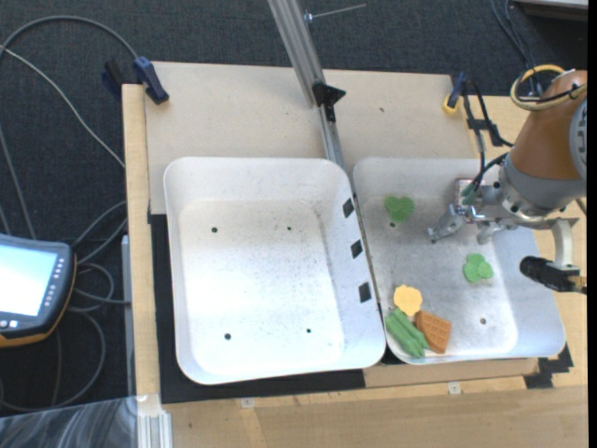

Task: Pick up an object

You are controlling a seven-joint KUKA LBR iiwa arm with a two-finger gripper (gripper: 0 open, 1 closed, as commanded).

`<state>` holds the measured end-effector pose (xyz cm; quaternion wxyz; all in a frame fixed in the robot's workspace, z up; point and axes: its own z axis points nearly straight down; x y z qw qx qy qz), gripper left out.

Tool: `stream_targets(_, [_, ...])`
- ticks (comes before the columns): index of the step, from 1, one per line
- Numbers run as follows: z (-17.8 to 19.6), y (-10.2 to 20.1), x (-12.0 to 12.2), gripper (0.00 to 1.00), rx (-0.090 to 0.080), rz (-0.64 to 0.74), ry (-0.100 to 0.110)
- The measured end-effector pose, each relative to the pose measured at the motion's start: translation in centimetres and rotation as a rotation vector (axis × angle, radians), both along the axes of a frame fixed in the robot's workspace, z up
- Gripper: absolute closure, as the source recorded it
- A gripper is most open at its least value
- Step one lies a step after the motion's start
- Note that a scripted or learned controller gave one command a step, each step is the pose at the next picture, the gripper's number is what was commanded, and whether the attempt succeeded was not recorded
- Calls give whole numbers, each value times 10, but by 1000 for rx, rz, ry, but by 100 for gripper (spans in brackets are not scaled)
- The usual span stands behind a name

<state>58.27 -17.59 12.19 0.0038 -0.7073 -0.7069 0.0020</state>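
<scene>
The right bin (522,339) holds several small toys. A green heart-shaped piece (399,208) lies near its far left side and a second green piece (478,269) sits mid-right. A yellow piece (408,299), an orange ridged piece (434,330) and a long green piece (405,332) cluster at the near left corner. My gripper (461,233) hangs over the middle of this bin, between the two green pieces, open with its fingers spread and nothing between them.
The left bin (187,185) stands beside the right one. A slanted metal pole (297,40) rises from the gap between the bins at the back. Blue clamps (151,80) grip the bench's far edge. A tablet (28,287) sits at far left.
</scene>
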Motion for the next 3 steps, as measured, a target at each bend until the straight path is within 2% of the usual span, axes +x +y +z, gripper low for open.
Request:
stream_targets(1, [-31, 1, -1, 0, 0, 1, -3])
stream_targets(2, [-18, 1, 1, 100, -1, 1, -9])
stream_targets(3, [28, 2, 9, 100, -4, 2, -14])
